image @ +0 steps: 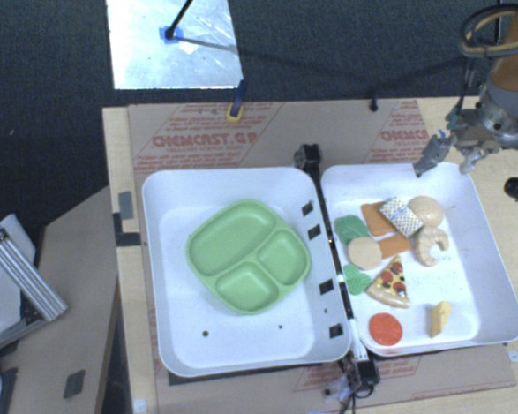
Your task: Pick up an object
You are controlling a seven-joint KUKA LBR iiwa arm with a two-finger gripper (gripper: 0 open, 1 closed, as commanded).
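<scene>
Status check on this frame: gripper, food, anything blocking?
Gripper open, holding nothing, above right bin's far corner. Toy food untouched in the bin. Nothing in the way.

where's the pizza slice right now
The pizza slice lies in the right bin, toward its front left, just above the red round piece and below the pile of toy food, with the yellow wedge to its right.

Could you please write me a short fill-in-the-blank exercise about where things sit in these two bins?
1. The green divided plate lies in the ____ bin as the camera sees it.
2. The plate has ____ compartments.
3. The toy pizza slice lies in the ____ bin.
4. The gripper is open above that bin's far ____ corner.

Missing words: left; three; right; right
</scene>
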